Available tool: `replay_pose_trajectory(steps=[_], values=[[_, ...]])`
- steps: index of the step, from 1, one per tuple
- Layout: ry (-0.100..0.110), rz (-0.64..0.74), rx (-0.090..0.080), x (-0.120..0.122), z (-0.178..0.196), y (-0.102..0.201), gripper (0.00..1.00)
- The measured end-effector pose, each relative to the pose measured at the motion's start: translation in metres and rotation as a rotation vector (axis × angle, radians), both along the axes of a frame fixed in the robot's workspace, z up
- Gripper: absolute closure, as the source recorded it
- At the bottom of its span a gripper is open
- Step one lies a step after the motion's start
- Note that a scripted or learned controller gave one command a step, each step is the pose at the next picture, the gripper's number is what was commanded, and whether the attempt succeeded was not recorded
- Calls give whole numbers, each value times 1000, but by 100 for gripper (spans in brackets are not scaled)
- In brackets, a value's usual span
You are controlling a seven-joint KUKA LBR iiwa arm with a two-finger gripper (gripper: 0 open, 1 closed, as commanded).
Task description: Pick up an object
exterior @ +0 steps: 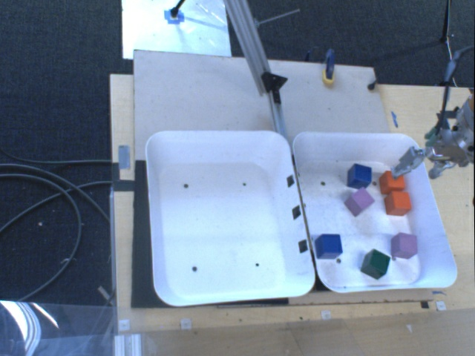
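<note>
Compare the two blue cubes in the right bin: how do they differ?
The upper blue cube sits toward the bin's far side, close to the orange cubes and the gripper; the lower blue cube sits near the divider edge, beside the green cube. The upper one looks turned at an angle, the lower one squarer to the bin. Both look alike in color and size.

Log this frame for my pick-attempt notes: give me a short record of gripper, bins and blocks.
gripper: open, at the right bin's far right side, one fingertip by an orange block, holding nothing
right bin: seven blocks
colours: two blue, two purple, two orange, one green block
left bin: white, beside the right bin
</note>
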State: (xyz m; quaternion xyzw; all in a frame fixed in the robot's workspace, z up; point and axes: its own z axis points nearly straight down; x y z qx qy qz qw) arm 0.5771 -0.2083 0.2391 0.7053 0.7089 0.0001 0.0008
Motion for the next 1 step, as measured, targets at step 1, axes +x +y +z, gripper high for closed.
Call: replay_pose_trajectory(steps=[1], values=[[2,-3,1,-23,-10,15,0]])
